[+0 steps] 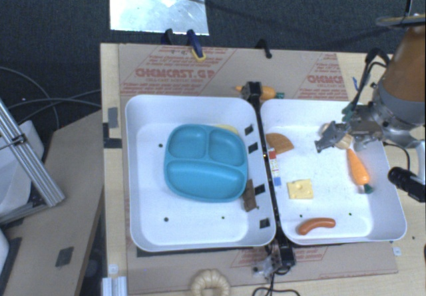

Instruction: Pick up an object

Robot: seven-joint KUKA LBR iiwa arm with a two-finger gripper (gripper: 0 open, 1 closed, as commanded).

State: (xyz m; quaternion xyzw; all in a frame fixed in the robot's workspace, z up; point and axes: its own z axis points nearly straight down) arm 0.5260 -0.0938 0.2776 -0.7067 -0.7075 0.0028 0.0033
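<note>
Brown backing sheet [219, 68], left print: "CHEMCAST GP" in red slanted capitals, repeated in rows; the last letters are blurred.
Brown backing sheet, right print: the same red lettering near the far right corner, too blurred and partly covered to spell out.
Other print: nothing else legible.

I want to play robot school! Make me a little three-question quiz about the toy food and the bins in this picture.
1. True or false: the blue plate sits in the left bin.
2. Which toy lies closest to the gripper? A) sausage B) carrot C) cheese square
3. Fill in: the sausage lies in the ____ bin.

Key: 1 true; 2 B; 3 right.
</note>
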